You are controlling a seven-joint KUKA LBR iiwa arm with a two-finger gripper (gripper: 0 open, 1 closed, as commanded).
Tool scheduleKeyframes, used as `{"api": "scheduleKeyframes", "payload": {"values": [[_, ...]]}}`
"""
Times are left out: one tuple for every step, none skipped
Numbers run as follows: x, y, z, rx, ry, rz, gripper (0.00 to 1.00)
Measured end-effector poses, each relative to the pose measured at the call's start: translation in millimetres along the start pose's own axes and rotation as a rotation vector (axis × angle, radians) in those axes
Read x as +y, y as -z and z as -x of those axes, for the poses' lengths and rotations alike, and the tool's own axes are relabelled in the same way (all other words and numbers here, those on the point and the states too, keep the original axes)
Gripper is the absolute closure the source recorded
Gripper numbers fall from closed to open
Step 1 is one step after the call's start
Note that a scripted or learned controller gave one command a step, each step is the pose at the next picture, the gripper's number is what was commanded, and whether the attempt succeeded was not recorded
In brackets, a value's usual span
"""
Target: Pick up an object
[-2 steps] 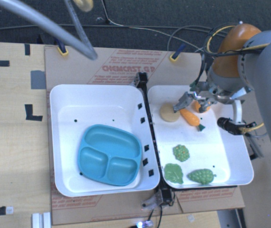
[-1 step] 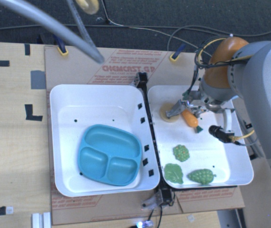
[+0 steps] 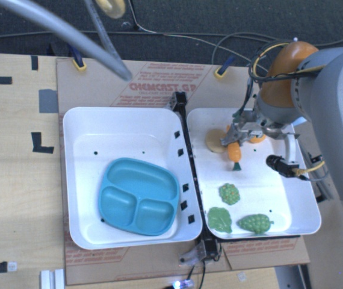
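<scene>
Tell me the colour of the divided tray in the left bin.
Light blue. The divided tray shows plainly in the camera view, lying in the left bin.

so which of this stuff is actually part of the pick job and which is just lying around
In the job:
gripper, low in the right bin
orange carrot right beneath it
tan disc
three green vegetables

Just lying about:
blue divided tray in the left bin
cardboard sheet
black cables

Orange carrot (image 3: pixel 234 153) – green tip downward; right bin's (image 3: pixel 304 221) upper middle
</scene>
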State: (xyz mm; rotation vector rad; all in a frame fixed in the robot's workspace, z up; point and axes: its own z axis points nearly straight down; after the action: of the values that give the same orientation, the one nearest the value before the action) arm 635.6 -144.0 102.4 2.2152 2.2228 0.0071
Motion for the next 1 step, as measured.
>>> {"api": "scheduleKeyframes", "payload": {"values": [[-7.6,50.3,4.0,-0.002,-0.003,-0.002,1.00]]}}
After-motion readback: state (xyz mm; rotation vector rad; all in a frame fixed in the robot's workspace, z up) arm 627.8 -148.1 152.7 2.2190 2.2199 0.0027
